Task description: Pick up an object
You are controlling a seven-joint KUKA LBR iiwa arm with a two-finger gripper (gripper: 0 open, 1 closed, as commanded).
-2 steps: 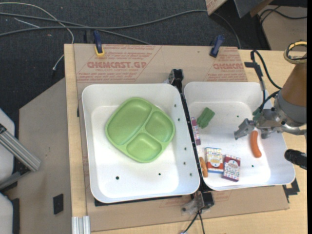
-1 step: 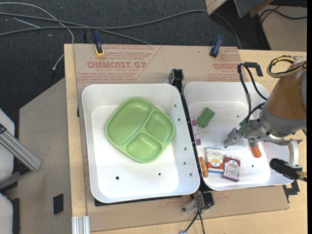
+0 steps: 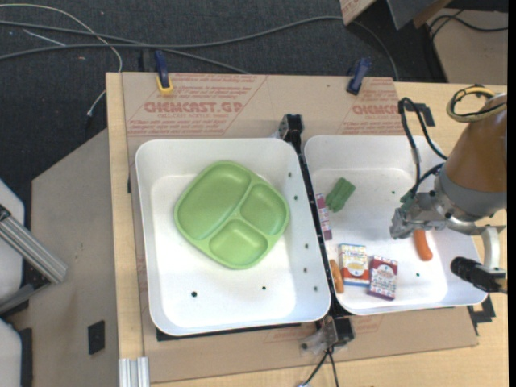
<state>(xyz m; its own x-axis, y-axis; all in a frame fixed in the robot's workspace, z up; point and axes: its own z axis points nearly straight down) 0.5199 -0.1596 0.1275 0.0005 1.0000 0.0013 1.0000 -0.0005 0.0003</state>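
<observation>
Right bin [image 3: 364,147], arm [image 3: 476,164] lowered, tool [image 3: 407,224] inside.

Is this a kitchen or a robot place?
Probably a robot lab. A grey arm's claw hangs over a white bin on a clamped cardboard-covered bench, with loose cables across the carpet.

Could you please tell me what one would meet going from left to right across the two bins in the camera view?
Green divided plate in the left bin → green block in the right bin → small card packet → patterned box → gripper → orange carrot-like piece.
</observation>
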